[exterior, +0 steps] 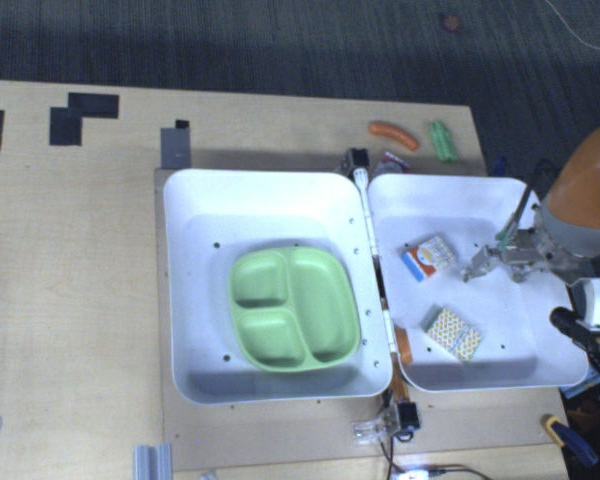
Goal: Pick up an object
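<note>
Camera view: looked down at a slant on a pale wooden counter (70, 298) that carried two shallow white bins side by side.
Left bin (195, 268): held a light green divided plate (293, 306) with three compartments, lying flat near the bin's middle.
Right bin (500, 353): held two small things, well apart from each other.
Small carton (429, 256): white with orange and blue print, lay tilted in the left part of the right bin, near the upper middle.
Patterned packet (453, 334): a flat yellow-and-white checked packet, lay at an angle lower down in the same bin, near the front wall.
Arm (588, 193): grey with an orange band, reached in from the right edge over the right bin.
Hand (483, 265): hung over the right bin's middle, just to the right of the small carton; nothing could be seen between its fingers, and how far they stood apart could not be told.
Behind the bins: an orange sausage-shaped toy (394, 135) and a green toy (441, 140) lay on the counter near the far edge, near each other.
</note>
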{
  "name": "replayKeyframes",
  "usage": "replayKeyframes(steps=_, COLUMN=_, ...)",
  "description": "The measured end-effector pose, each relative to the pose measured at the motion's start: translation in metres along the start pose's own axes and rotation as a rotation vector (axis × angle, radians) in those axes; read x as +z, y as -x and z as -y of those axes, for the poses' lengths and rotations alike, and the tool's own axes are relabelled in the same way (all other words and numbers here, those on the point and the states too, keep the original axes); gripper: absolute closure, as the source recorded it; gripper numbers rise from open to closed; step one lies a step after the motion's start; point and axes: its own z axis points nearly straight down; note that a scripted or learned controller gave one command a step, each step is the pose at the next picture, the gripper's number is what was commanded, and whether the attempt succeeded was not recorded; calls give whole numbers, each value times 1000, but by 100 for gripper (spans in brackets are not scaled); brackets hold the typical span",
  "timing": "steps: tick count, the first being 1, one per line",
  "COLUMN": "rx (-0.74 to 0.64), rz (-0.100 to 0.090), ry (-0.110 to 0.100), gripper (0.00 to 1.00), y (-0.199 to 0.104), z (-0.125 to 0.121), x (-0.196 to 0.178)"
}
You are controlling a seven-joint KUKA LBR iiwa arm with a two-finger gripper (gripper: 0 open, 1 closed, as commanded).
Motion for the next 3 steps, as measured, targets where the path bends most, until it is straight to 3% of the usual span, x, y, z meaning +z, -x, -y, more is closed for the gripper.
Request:
replayKeyframes(steps=1, rx=4, rz=5, ry=2, gripper=0, y=-25, z=73, x=-1)
replayKeyframes(steps=2, rx=4, rz=7, ry=9, gripper=100, y=-25, z=71, x=-12)
replayKeyframes(steps=3, rx=4, rz=7, ry=8, gripper=0, y=-25, z=71, x=-12)
